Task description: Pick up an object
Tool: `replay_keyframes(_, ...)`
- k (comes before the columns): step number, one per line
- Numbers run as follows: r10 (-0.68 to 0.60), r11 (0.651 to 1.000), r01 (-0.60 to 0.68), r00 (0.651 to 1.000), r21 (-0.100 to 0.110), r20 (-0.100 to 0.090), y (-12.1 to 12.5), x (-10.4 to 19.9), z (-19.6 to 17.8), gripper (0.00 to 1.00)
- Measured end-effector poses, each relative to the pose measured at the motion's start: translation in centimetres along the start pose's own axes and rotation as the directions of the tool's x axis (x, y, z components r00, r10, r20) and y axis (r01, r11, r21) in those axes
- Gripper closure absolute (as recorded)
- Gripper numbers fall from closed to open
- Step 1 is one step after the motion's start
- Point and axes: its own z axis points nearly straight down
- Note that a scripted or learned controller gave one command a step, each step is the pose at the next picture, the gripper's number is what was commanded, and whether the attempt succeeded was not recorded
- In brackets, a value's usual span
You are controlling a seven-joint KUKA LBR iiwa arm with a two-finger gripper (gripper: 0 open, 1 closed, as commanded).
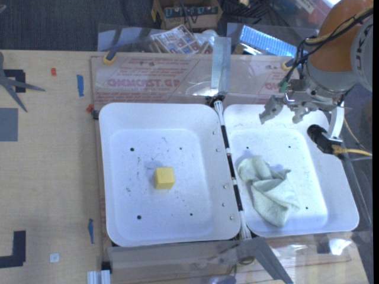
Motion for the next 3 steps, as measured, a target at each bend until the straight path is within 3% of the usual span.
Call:
replay_keyframes(1, -0.062, 0.998, 0.062, 0.998, -0.007, 0.003, -7.0, -5.4, 12.3, 0.00)
replay_keyframes(2, -0.060, 0.998, 0.060, 0.998, -0.014, 0.004, -6.8, -5.5, 11.2, 1.00)
replay_keyframes(3, -0.223, 0.975, 0.223, 0.975, -0.009, 0.005, -14.8, -5.4, 12.2, 1.00)
